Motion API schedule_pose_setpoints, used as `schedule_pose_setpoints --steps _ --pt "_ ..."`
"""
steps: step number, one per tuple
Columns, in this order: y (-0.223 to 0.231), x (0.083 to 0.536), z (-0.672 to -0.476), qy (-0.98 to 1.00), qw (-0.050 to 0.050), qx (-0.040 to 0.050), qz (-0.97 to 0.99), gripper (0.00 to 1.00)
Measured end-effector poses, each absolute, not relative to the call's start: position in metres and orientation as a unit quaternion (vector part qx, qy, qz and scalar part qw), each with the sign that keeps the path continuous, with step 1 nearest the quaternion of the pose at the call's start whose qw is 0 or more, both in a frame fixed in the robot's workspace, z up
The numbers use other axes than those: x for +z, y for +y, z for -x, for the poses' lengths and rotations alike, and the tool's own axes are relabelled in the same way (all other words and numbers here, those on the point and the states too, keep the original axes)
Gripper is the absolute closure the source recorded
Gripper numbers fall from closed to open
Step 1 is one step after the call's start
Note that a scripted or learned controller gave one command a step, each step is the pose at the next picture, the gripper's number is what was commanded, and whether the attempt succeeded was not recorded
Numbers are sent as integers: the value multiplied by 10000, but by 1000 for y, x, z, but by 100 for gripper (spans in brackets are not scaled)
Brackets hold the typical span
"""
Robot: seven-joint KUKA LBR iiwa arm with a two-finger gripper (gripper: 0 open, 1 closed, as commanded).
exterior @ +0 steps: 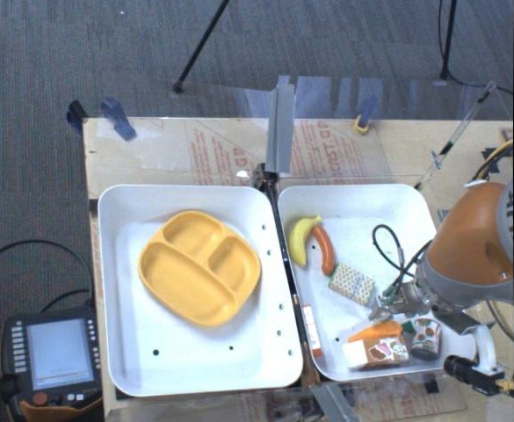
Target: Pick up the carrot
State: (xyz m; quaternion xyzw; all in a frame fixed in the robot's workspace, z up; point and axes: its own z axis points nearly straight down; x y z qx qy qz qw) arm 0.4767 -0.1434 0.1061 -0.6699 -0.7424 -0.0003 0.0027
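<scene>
The carrot (375,331) is a short orange piece lying near the front of the right bin (415,202), its thick end pointing right. My gripper (395,309) hangs directly over the carrot's right end, at the tip of the grey arm with the orange band (469,244). The wrist hides the carrot's right tip and the contact point. I see nothing lifted off the bin floor.
A small printed box (376,352) and a can (425,338) crowd the carrot from the front and right. A patterned packet (352,282), a sausage (325,249) and a banana (301,237) lie farther back. The left bin (120,323) holds a yellow divided plate (199,267).
</scene>
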Motion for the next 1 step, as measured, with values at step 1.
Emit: schedule_pose_setpoints --steps 1 --pt "-76 186 -476 -7733 22 10 6340 100"
